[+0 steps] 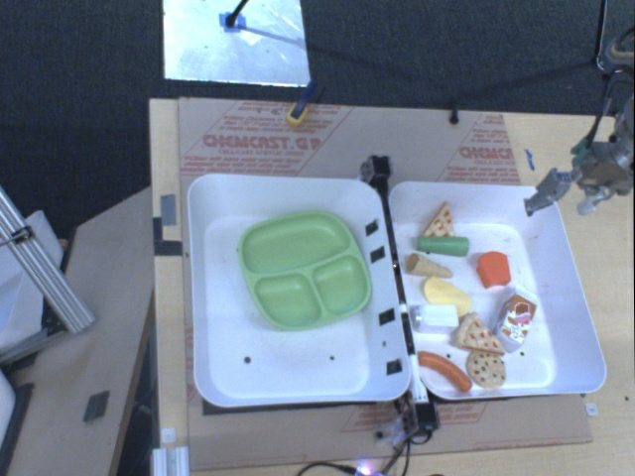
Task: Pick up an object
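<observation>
- Gripper (pixel 575 188) hangs over the right bin's (pixel 571 266) top right rim; jaw state I cannot tell
- Green cylinder (pixel 443 246) lies in that bin's upper left, long axis left-right, beneath a pizza slice (pixel 441 220)

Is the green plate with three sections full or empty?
Empty. The green plastic divided plate shows bare compartments; it lies in the left white bin.

- Bench (pixel 169 147): pale wood top, carries everything below.
- Cardboard sheet (pixel 268 137): brown, red print, flat on the bench, under both bins.
- Left bin (pixel 213 365): white, shallow, on the cardboard.
- Right bin (pixel 571 315): white, shallow, touching the left bin's right side.
- Yellow clip (pixel 298 114): behind the left bin, at the cardboard's far edge.
</observation>
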You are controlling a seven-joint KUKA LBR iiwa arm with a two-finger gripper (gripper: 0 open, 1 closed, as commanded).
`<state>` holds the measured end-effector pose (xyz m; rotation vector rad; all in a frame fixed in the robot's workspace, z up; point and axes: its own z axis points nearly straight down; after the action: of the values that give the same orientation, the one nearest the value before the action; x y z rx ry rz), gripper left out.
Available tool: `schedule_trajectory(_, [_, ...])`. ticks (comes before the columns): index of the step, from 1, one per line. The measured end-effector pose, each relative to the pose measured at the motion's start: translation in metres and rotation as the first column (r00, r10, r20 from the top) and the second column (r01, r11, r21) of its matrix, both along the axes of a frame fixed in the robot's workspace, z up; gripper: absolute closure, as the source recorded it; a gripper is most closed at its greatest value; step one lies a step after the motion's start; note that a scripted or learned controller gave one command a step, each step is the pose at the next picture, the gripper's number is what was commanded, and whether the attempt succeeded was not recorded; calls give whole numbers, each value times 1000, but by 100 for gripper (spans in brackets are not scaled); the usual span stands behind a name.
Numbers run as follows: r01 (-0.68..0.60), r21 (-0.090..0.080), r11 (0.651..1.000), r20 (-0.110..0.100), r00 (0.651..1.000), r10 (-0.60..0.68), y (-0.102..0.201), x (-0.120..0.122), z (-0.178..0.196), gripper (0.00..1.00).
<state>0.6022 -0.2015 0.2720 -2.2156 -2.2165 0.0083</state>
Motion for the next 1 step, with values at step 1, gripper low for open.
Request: schedule_trajectory(1, [-3, -3, 1000, 12, 1000, 3, 1, 2, 7, 0])
